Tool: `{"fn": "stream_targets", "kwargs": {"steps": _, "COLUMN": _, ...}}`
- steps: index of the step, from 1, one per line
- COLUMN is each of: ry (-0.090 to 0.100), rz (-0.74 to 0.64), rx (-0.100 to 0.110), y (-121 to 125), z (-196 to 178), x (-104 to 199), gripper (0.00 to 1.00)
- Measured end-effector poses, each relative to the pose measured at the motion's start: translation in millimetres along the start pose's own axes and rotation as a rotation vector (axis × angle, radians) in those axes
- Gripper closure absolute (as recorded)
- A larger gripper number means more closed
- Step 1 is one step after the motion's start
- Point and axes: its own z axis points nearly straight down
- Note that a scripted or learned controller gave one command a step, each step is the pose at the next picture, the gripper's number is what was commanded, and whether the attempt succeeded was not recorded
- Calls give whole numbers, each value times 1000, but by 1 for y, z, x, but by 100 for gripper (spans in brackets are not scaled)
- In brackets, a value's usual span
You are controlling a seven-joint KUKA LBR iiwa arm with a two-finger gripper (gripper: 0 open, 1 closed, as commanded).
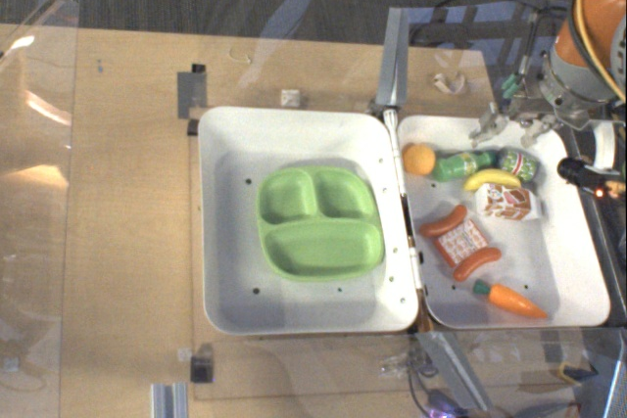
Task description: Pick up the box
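- The box (507,202), a small carton printed in white and red-brown, lies in the right bin (578,308), toward its far right part, tilted a little and free of any grasp.
- A yellow banana (493,179) curves just beyond the box and touches its far edge; a green bottle (462,164) and a green can (519,165) lie behind that, and an orange (418,159) rests at the bin's far left corner.
- Nearer the camera, two sausages (460,240) flank a red checked packet (459,242), and a carrot (508,300) lies near the front wall. The crowding suggests the box is best approached from above, where its flat printed face is open.
- The gripper (516,117) hangs over the bin's far edge, above the bottle and can, with thin metal fingers spread and nothing between them.
- The grey arm with its orange band (600,0) comes in from the far right.
- The left bin (220,210) holds a smooth green divided plate (318,222) with three rounded compartments, well apart from the box.
- Both bins are shallow glossy white trays on a pale wooden bench (108,210).
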Motion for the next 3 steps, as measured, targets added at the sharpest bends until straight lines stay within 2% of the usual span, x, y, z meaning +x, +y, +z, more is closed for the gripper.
{"fn": "stream_targets", "kwargs": {"steps": 1, "ry": -1, "rz": -217, "rx": -4, "y": -58, "z": 88, "x": 36, "gripper": 0}}
{"fn": "stream_targets", "kwargs": {"steps": 2, "ry": -8, "rz": -188, "rx": -29, "y": -121, "z": 102, "x": 48, "gripper": 0}}
{"fn": "stream_targets", "kwargs": {"steps": 3, "ry": -11, "rz": -190, "rx": -39, "y": -117, "z": 89, "x": 47, "gripper": 100}}
